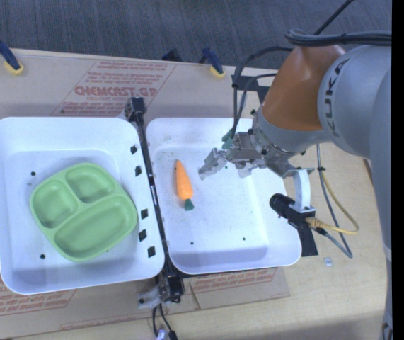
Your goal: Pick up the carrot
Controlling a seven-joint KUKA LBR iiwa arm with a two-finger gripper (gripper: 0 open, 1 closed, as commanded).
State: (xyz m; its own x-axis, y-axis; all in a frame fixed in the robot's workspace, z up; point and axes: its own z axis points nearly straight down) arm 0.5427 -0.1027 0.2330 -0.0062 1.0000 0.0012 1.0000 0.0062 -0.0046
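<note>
The carrot (182, 183) lies near the right bin's (258, 250) left wall, long axis roughly parallel to it. The end effector (212, 163), released, hangs just right.

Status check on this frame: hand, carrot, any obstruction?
Hand over right bin, right of carrot, nothing between fingers. Carrot lying flat, untouched. Path between them clear.
</note>
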